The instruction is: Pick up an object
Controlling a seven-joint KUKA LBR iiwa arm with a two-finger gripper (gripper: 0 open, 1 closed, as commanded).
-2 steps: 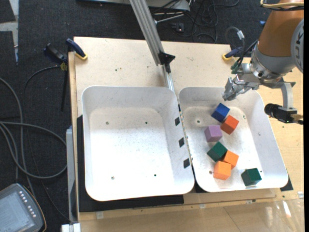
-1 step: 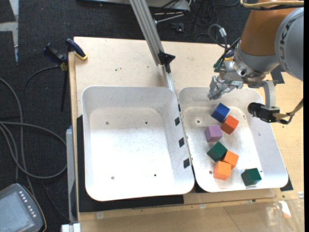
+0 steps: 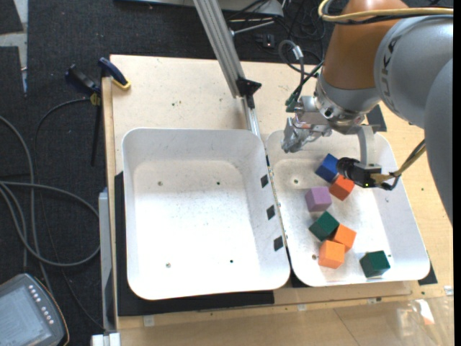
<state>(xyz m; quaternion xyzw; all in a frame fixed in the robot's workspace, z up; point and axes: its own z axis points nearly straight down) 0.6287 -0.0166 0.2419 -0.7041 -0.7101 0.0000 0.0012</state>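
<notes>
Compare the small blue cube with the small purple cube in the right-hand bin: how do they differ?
The blue cube lies toward the bin's far end, near the gripper; the purple cube sits nearer the middle. Blue touches an orange-red block; purple stands apart from its neighbours. Both look alike in size and shape.

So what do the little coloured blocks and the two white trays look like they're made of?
The blocks, such as the purple one and the blue one, look like painted wood or matte plastic: flat colour, sharp edges, no shine. The trays look like thin moulded plastic, smooth with rounded corners, though that's a guess.
</notes>
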